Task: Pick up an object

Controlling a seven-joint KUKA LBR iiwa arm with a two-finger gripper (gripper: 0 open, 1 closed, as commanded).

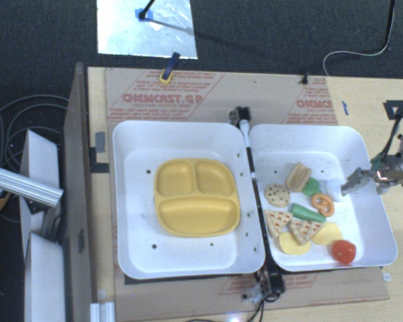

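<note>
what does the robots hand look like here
At the view's right edge, over the right bin's rim, the hand is a small grey metal piece with dark fittings behind it and a thin upright rod or cable above. It is too small and blurred to make out markings.

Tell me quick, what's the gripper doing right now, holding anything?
Gripper: at the right bin's right edge; grip state cannot be told, nothing seen held.

Dark carpet (27, 25) is covering the floor around the bench, with black cables (13, 113) curling at the left and a thin white cable (363, 49) trailing at upper right. A shiny metal sheet (146, 19) is lying beyond the bench, catching light. A brown protective sheet printed "CHEMCAST GP" (162, 94) is covering the benchtop.
</note>
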